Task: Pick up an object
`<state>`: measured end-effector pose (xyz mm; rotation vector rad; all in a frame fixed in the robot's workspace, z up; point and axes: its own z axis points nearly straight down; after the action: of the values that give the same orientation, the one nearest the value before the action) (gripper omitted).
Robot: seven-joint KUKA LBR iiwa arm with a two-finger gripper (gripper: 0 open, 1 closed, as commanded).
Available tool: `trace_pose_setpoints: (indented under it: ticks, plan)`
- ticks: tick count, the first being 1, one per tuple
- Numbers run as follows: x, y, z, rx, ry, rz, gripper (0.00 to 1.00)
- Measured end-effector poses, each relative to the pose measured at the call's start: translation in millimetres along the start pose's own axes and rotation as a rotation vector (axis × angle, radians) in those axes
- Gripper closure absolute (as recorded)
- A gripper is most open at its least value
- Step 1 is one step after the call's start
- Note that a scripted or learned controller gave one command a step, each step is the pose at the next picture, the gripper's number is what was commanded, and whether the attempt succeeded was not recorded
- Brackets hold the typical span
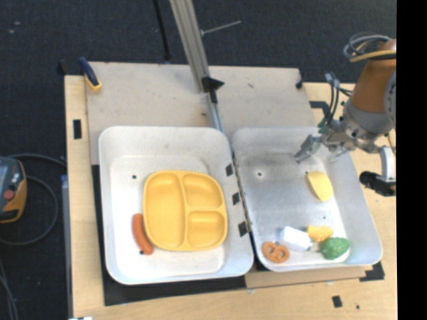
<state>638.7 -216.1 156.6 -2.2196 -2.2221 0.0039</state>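
My gripper (321, 150) hangs over the upper right part of the right bin (280, 159), its fingers spread open with nothing between them. A yellow wedge (320, 185) lies just below it, apart from the fingers. Along the bin's front edge sit an orange pretzel-shaped piece (275, 252), a white block (293, 237), a small yellow piece (320, 232) and a green lumpy piece (335, 247).
The left bin (120, 152) holds a yellow divided plate (185, 210) with a red-orange sausage (142, 234) at its left side. A metal post (193, 39) rises behind the gap between the bins. The arm's orange band (372, 79) is at the right edge.
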Motion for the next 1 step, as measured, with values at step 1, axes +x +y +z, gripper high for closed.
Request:
trace_pose_setpoints:
  ticks: [1]
  plan:
    - [-1.0,-0.1,51.9,-0.001,-0.001,0.000,0.00]
